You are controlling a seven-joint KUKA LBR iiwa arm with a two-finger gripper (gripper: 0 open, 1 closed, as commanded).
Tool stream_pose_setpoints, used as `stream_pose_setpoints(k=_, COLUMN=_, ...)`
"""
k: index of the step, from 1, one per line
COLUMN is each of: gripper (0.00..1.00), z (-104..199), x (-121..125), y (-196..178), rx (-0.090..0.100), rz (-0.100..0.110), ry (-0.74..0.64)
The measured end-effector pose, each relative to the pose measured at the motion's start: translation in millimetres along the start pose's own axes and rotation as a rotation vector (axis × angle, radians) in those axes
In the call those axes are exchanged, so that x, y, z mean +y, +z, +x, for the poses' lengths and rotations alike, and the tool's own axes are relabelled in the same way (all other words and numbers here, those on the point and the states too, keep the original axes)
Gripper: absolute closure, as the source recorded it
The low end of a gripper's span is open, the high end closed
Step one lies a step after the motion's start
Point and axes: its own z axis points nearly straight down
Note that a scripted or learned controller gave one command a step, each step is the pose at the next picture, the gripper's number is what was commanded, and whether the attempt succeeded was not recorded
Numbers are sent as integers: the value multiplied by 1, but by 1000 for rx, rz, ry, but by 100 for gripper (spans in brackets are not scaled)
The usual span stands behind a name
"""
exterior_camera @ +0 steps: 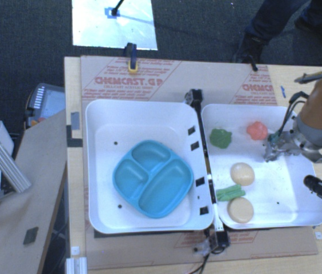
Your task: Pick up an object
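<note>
A: We are looking at the metal two-finger gripper [271, 153] hanging low in the right white plastic bin [315, 213], right of the frame's centre. Which piece is lying closest to it?

B: We are judging the rounded salmon-pink toy food piece [257, 131] the nearest, sitting just up and left of the tool. The pale cream egg-shaped piece [242, 173] is lying down and left, with no long axis to line up with.

A: And the fingers?

B: We are unable to tell whether they are apart or together; nothing is showing between them.

A: Any writing?

B: We are reading "CHEMCAST GP" in red on the brown paper-faced sheet [166, 76] under the bins, toward the top of the frame
</note>
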Motion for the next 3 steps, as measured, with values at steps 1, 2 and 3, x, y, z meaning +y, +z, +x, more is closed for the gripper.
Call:
stream_pose_setpoints(k=1, gripper=100, z=-6, x=11, y=-55, rx=-1, rz=-3, ry=-2)
stream_pose_setpoints(k=2, gripper=100, z=-8, x=15, y=-98, rx=0, rz=0, ry=-3)
stream_pose_setpoints(k=3, gripper=100, z=-8, x=16, y=-138, rx=0, rz=0, ry=-4)
